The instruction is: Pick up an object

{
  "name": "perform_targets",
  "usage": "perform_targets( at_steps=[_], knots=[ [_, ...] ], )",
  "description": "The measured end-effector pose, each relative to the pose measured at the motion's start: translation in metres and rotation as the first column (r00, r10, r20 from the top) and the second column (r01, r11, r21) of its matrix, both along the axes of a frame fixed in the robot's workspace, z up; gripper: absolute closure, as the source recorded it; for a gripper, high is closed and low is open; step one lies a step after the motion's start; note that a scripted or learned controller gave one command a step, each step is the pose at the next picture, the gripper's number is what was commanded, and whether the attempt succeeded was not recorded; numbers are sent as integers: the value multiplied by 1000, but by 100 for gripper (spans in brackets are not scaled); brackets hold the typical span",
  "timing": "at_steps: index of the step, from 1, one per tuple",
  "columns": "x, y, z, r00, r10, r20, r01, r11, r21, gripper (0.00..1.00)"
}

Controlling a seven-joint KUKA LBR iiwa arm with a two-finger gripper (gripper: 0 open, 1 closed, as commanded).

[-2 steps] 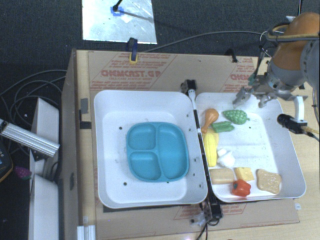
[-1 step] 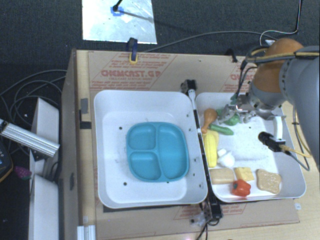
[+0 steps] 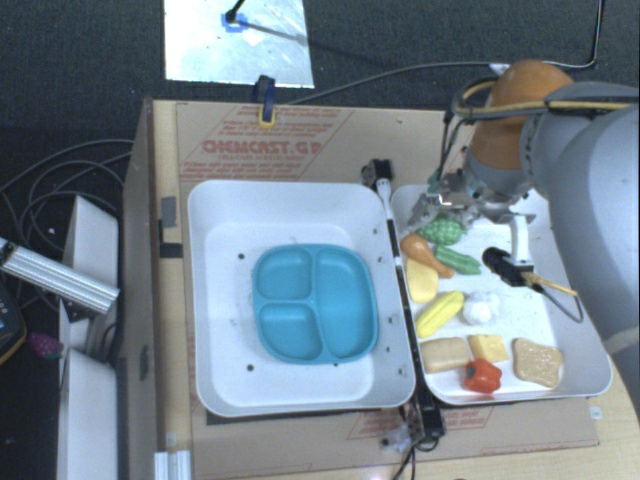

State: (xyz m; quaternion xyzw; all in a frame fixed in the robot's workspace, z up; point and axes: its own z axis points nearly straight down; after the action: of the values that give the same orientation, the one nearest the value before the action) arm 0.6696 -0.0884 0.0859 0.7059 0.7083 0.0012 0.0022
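In right bin (image 3: 575, 363), banana (image 3: 440, 313) lies diagonal.

Arm (image 3: 590, 158) cut off at right edge, tool (image 3: 445, 206) fingers blurred, right bin's (image 3: 575, 368) far corner hidden.

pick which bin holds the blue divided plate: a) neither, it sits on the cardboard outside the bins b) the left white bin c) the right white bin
b, the blue divided plastic plate lies flat inside the left shallow white bin, while the right shallow white bin holds the toy food pieces, such as the yellow toy banana.
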Motion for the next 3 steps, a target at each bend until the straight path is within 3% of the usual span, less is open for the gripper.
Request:
perform_targets(
  at_steps=[1, 2, 3],
  knots=[
    [-62, -3, -1, 1000, -2, -4, 2, 1000, 1, 0],
    [-6, 0, 6, 1000, 1, -1, -1, 1000, 1, 0],
    [-66, 4, -2, 1000, -2, -5, 2, 1000, 1, 0]
  ],
)
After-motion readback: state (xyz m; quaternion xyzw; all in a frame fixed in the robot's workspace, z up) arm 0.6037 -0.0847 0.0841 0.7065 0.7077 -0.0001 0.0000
